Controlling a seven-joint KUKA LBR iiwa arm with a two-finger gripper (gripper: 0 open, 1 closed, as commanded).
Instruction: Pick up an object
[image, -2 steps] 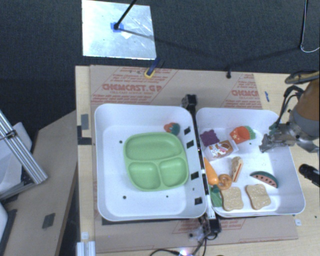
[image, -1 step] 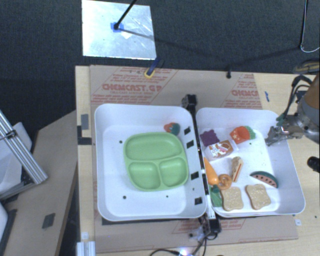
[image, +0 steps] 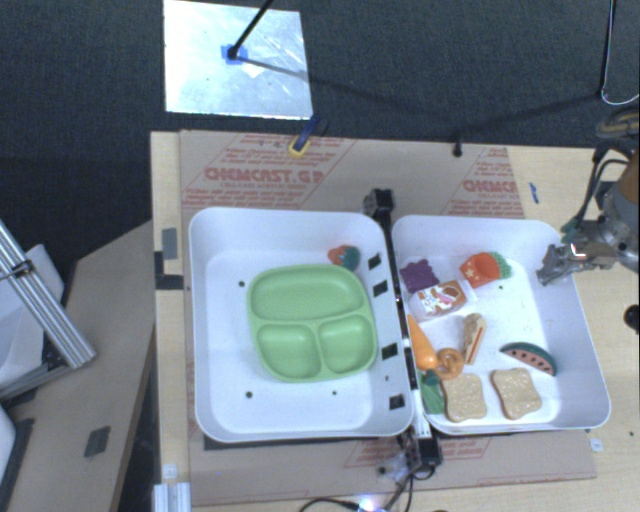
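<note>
The right bin (image: 560, 300) holds several toy foods: a purple piece (image: 419, 273), an orange-red vegetable (image: 483, 268), a small snack packet (image: 440, 298), a hot dog (image: 472, 337), a carrot (image: 421, 347), a pretzel (image: 449, 362), a watermelon slice (image: 527, 358) and two bread slices (image: 464, 397) (image: 516, 392). In the left bin (image: 215, 300) lies a green divided plate (image: 309, 322), and a small orange and green toy (image: 344, 256) sits near the back wall. My gripper (image: 557, 263) hangs at the right bin's far right rim, with nothing seen in it.
The bins rest on a cardboard sheet (image: 260, 170) on the bench. A black clamp strip (image: 392, 300) runs between the bins. A shiny square plate (image: 238, 60) lies on the dark floor behind. A metal frame (image: 40, 310) stands at the left.
</note>
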